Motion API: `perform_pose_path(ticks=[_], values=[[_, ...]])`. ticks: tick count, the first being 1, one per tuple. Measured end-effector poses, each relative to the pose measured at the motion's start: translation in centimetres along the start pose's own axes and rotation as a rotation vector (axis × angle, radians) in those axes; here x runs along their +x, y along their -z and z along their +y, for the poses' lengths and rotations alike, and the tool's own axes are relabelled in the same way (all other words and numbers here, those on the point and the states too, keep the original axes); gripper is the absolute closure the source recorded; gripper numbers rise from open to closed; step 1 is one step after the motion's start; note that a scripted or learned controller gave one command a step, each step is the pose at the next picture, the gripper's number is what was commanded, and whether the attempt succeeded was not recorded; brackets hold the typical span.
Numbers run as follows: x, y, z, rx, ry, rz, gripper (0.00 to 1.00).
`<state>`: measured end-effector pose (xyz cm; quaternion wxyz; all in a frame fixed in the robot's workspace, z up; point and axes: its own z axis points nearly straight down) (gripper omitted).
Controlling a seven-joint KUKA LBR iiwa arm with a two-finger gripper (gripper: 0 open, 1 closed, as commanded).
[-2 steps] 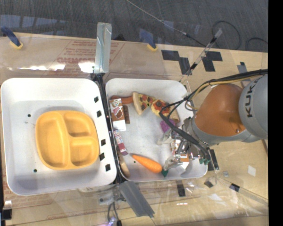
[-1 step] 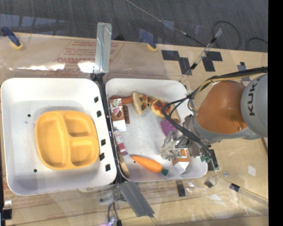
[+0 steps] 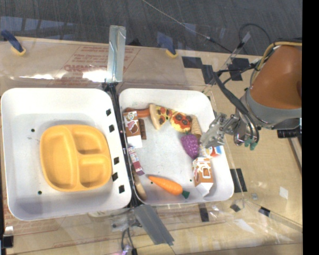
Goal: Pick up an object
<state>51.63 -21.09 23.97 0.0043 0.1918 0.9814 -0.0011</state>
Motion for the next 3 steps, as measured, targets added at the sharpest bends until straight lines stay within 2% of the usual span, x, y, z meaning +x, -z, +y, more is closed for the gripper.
perform_pose_path(ticks=[1,2,3], values=[[4.5,-14.6,2.5,-0.001,-0.195,0.006,1.00],[5.5,-14.7,8.7,0.000,-0.608,0.009,1.00],[-0.1,2.1,6.7,-0.003,-0.774,-0.003,1.00]])
